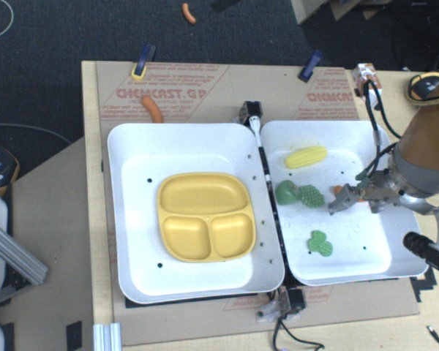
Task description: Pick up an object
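- Low in the right bin (366, 265), a small green broccoli (320, 244) is lying apart from everything, knobbly and matte, like moulded plastic.
- In the left bin (132, 196), a yellow tray (205, 216) is sitting flat: smooth, rounded, split into three compartments.
- At mid-right, the gripper (342, 198) is reaching in from the frame's right, just beside a bumpy green vegetable (301, 194); whether it is touching cannot be told, nor how far it is open, and nothing is showing in its hold.
- Toward the upper part of that bin, a ribbed yellow corn (306, 156) is lying untouched.
- Judged from this, the pick is looking not yet done: closing and lifting are remaining.
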Tool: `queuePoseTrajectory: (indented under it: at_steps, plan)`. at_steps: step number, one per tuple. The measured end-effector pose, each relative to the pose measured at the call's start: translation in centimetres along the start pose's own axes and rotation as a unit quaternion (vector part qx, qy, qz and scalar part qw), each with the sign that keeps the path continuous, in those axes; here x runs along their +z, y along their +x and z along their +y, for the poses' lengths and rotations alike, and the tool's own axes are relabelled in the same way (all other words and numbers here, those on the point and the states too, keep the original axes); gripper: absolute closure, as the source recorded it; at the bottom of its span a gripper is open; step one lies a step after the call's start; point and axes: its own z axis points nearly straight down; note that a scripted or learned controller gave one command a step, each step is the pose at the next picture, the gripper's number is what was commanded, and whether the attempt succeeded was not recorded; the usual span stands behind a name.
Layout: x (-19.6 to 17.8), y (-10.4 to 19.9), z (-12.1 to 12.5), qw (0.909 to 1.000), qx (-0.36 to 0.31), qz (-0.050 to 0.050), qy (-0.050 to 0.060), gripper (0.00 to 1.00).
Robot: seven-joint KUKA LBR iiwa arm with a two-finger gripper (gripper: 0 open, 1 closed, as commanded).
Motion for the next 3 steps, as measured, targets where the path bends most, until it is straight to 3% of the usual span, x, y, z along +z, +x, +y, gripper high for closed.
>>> queuePoseTrajectory:
  at_steps: [1,2,3]
  plan:
    - [6.4,-0.2,0.0,1.0000,0.000,0.000,0.000,0.00]
    - [8.4,-0.2,-0.1,1.0000,0.000,0.000,-0.002,0.00]
    - [7.2,-0.2,0.0,1.0000,0.001,-0.001,-0.004,1.00]
